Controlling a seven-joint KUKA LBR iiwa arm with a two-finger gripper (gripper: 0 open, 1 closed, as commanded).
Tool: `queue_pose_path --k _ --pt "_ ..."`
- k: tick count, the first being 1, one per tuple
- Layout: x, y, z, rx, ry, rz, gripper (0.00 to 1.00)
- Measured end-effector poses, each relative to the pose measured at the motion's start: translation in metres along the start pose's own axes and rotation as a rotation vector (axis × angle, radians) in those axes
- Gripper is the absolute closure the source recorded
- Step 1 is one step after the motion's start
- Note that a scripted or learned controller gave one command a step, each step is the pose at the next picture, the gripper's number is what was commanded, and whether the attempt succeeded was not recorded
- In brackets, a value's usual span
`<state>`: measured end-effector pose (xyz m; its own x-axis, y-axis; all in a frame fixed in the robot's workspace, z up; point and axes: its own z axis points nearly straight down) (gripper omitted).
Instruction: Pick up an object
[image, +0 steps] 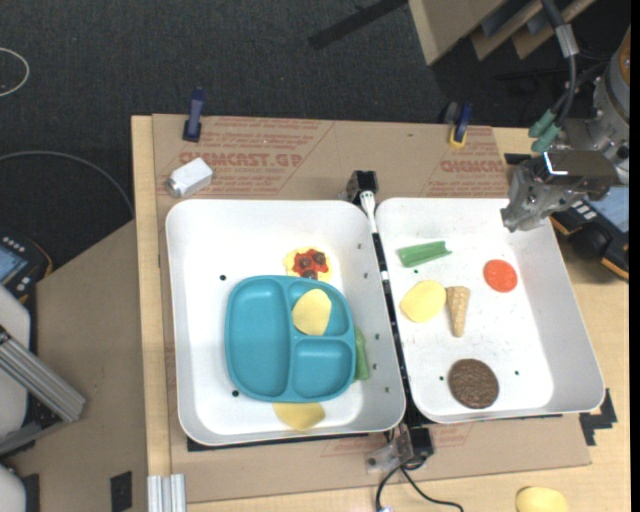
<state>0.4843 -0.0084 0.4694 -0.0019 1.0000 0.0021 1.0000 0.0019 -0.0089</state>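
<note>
Okay — gripper (522, 212) hovering at the right bin's (570, 330) far-right corner, can't tell its state — nearest obj, the red disc (500, 275), is sitting just below-left of it, towards the front.

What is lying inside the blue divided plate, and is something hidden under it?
One yellow piece lies in the blue divided plate, in its upper right compartment. A yellow item and a green item stick out from beneath its edges; their covered parts cannot be seen.

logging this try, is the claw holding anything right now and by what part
Cannot be told for sure: the claw sits over the right bin's upper right rim, and nothing shows in it.
</note>
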Motion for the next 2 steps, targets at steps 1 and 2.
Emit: queue_pose_path --k 1,2 --pt "0.053 -0.006 -0.070 -0.019 0.000 -0.005 1.00" --pt "0.072 -0.005 0.023 0.001 -0.003 -0.001 1.00"
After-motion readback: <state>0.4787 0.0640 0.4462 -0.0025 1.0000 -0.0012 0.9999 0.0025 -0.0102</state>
